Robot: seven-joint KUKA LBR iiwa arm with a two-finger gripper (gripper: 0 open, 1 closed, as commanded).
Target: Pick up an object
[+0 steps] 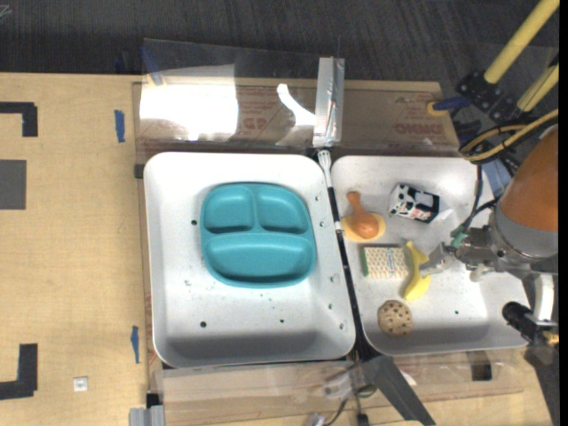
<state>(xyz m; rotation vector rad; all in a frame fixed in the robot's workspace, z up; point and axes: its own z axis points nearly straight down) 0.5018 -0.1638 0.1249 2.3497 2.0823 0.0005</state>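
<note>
Nearest us, a round cookie (395, 317) lay in the right bin (461, 177). We saw the claw (448, 254) beside a yellow banana (415, 271); whether it was spread or pressed together, we could not tell.

Crowded right bin (461, 322), roomier left bin (169, 238)

A teal divided plate (259, 234) fills the left bin's middle; the right bin's toys cluster near the divider, leaving its front floor bare.

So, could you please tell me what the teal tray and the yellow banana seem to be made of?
Tray: likely moulded plastic, with a smooth, even teal surface, soft sheen and rounded compartments. Banana: probably a plastic toy, uniformly bright yellow, though too small to be sure.
</note>
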